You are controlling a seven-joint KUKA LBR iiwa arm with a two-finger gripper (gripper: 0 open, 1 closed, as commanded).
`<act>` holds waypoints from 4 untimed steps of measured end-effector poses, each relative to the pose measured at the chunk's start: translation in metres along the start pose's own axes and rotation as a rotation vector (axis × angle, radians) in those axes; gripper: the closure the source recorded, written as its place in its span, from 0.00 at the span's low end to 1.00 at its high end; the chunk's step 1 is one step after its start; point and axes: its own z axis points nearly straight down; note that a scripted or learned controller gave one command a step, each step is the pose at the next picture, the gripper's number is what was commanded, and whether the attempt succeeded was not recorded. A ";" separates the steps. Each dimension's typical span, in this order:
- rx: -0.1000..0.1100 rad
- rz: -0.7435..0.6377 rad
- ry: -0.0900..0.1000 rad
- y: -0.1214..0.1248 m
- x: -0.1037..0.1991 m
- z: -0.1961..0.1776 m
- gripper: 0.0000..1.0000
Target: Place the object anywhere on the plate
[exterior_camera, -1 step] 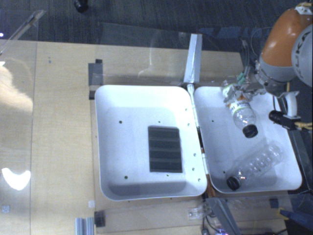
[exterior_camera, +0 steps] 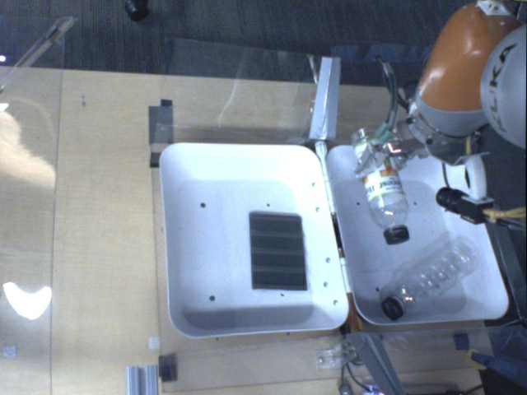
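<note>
A dark ridged rectangular plate [exterior_camera: 278,250] lies flat in the left bin [exterior_camera: 189,220], right of its middle. A clear plastic bottle with a white label [exterior_camera: 384,192] lies slanted in the right bin [exterior_camera: 486,295], black cap toward the front. Its base end reaches up across the bin's back rim. My gripper [exterior_camera: 387,145] hangs right at that base end, touching or overlapping the bottle. A second clear bottle [exterior_camera: 428,280], with no label and a black cap, lies near the right bin's front.
A metal divider post [exterior_camera: 323,101] stands behind the seam between the bins. A black cable end [exterior_camera: 463,204] juts in over the right bin's right side. The wooden bench [exterior_camera: 90,245] spreads out to the left.
</note>
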 end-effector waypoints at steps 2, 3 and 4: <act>0.001 -0.260 0.001 -0.032 0.129 -0.040 1.00; -0.005 -0.261 0.001 -0.030 0.129 -0.050 1.00; 0.000 -0.232 0.001 -0.085 0.131 -0.071 1.00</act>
